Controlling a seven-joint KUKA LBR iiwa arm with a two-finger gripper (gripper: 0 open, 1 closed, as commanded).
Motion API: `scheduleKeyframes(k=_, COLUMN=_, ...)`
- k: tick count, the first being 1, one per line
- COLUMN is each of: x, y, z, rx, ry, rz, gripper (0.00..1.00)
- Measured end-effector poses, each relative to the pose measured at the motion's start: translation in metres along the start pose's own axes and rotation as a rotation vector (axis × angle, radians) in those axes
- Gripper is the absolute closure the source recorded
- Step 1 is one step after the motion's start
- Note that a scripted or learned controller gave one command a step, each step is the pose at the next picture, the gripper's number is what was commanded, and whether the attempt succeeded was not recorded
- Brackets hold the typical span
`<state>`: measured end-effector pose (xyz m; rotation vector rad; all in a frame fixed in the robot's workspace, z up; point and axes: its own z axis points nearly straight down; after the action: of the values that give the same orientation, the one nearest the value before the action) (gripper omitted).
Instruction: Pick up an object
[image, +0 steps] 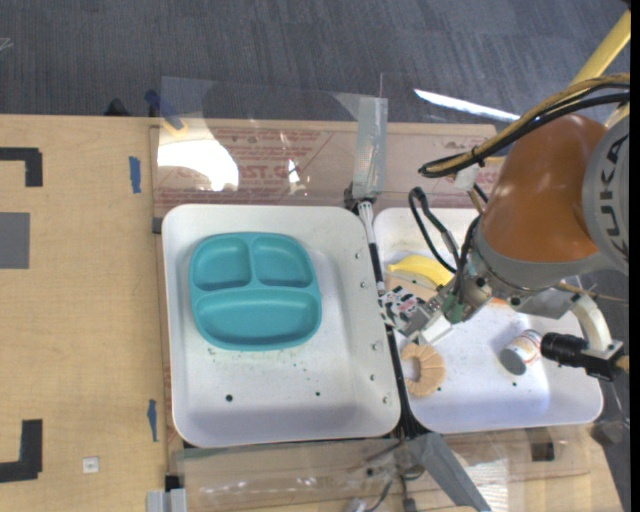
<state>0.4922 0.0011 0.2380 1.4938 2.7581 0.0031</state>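
Two white bins sit side by side on the table (80, 330). The left bin (340, 400) holds a teal divided plate (256, 290), lying flat in its upper half; a few dark specks dot the floor below it.

The arm (545, 195) reaches in from the right and hangs over the right bin (570, 395), its orange band covering much of that bin's upper part. The hand (432, 312) is low near the bin's left wall, at a small patterned black-and-white item (405, 303). I cannot tell whether the hand is open or closed, nor whether it touches that item.

A yellow object (420, 270) lies just above the hand, partly hidden by cables. A round tan ridged piece (422, 370) rests below the hand, near the left wall. A small grey cylinder (520, 353) lies further right, apart from the rest.
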Motion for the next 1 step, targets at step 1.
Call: scheduleKeyframes(k=1, x=0.0571, y=0.0221, z=0.0112, rx=0.006, ry=0.005, rz=0.158, gripper=1.00)
